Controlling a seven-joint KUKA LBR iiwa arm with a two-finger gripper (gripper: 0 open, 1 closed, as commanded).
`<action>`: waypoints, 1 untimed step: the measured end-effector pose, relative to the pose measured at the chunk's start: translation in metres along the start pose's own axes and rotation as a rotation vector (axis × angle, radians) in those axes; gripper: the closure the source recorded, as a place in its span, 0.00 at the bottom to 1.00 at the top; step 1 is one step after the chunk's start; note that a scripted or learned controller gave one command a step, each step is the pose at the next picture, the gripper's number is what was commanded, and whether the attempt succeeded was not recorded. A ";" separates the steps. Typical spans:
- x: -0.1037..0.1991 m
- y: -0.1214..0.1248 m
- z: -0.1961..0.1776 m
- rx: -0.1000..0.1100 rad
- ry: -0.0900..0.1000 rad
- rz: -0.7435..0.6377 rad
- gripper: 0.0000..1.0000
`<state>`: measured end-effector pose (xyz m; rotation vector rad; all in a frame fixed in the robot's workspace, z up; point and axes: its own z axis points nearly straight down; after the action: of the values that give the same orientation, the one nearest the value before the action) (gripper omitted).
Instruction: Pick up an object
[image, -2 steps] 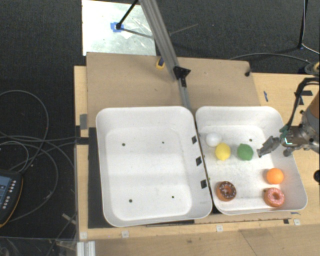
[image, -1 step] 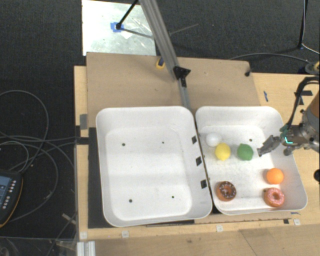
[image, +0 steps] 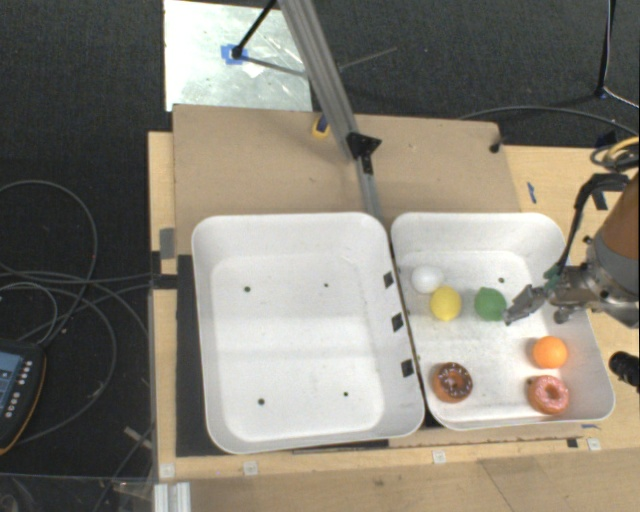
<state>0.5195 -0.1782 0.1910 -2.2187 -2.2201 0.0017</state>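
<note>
I reach in from the right edge of the scene, my grey arm (image: 615, 255) with its orange band hanging over the right side of the right bin (image: 470, 235). My wrist angles left and slightly downward, so my gripper (image: 517, 309) points toward the middle of that bin. Its dark fingers end just to the right of the green ball (image: 489, 303), very near it; whether they touch it I cannot tell. Nothing sits between my fingers, and at this slant I cannot tell whether they are spread or closed.

All the things I could pick lie in the right bin. The green ball rests near the bin's middle, with a yellow ball (image: 446, 303) just to its left and a white ball (image: 427, 279) a little farther back and to the left of that, close to the bin's left wall. On the near side, an orange ball (image: 549, 352) sits under my wrist, and a pink doughnut (image: 548, 394) lies just nearer than it, by the near right corner. A chocolate doughnut (image: 452, 381) lies at the near left corner.

The left bin (image: 215, 300) sits just beside the right one, their inner walls meeting.
</note>
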 end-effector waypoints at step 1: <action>-0.007 0.000 0.060 0.002 0.001 0.001 0.00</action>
<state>0.5197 -0.1847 0.1307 -2.2184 -2.2182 0.0027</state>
